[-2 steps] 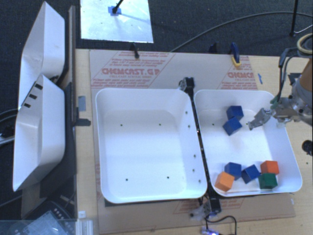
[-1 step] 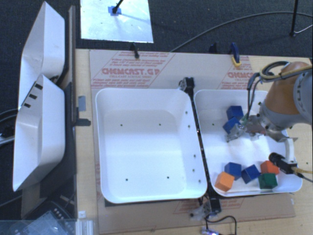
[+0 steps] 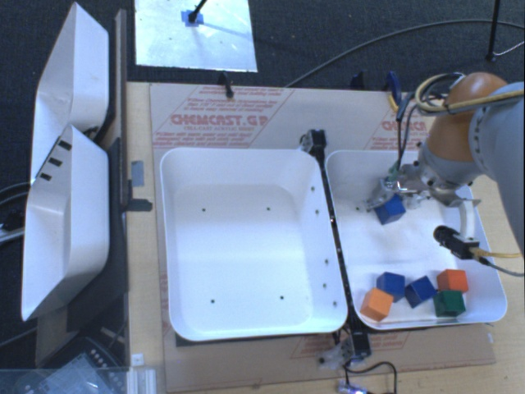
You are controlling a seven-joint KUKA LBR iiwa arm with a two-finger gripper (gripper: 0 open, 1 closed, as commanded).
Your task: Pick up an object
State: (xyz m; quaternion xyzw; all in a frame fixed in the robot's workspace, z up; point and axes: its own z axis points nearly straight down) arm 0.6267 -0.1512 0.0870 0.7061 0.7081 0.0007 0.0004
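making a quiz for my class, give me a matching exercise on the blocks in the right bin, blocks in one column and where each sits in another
Things:
1. orange block
2. green block
3. blue block by the gripper

Places:
A. upper part of the right bin, apart from the cluster
B. left end of the cluster at the bin's near edge
C. right end of that cluster

Pairs: 1-B, 2-C, 3-A

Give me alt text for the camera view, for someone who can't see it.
A grey robot arm reaches from the right into the right white bin, its gripper right at a blue cube. Five more cubes cluster at that bin's near edge: two orange, two blue, one green. The left white bin sits alongside.
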